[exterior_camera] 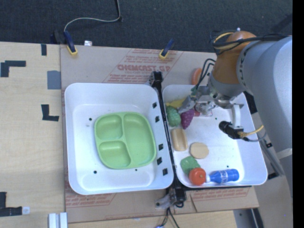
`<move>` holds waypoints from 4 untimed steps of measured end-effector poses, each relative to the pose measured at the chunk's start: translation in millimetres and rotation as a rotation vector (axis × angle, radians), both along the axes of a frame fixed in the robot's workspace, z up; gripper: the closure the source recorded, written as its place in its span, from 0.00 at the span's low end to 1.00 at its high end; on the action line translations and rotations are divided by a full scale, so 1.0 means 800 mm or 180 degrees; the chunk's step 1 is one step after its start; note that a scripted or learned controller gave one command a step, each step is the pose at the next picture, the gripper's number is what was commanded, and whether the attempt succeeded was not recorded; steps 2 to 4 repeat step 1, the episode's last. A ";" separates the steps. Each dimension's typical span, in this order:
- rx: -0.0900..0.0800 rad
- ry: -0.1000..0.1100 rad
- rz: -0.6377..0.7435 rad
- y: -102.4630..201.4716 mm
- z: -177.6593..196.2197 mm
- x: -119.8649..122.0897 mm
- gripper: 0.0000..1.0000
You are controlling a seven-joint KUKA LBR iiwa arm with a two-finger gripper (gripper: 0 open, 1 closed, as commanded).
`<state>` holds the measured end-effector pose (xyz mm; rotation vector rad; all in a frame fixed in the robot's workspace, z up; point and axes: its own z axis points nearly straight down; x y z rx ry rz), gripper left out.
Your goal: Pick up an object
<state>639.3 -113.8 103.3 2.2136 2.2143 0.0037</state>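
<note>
Purple grape-like plastic toy (pixel 187 117) lies in the right white bin (pixel 251 167), just beside the gripper (pixel 202 106); nothing looks lifted yet, and the grasp state cannot be told.

A light wood table (pixel 28 141) is seen from above, with black tape marks (pixel 47 113) set along its 9 o'clock side. A brown cardboard sheet (pixel 128 68) printed with red lettering is laid across the middle of the table and is held at its 12 o'clock edge by two yellow clamps (pixel 71 49). Two shallow white bins are set side by side on the cardboard, touching along a black joint: the left bin (pixel 78 127) toward 9 o'clock and the right bin (pixel 247 160) toward 3 o'clock. An orange object (pixel 196 75) is seen on the cardboard just beyond the right bin's 12 o'clock rim.
</note>
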 end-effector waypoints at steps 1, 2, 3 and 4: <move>0.0015 0.0009 0.0001 0.003 0.012 0.000 1.00; 0.0015 0.0009 0.0001 0.003 0.012 0.000 1.00; 0.0015 0.0009 0.0001 0.003 0.012 0.000 1.00; 0.0015 0.0009 0.0001 0.003 0.012 0.000 1.00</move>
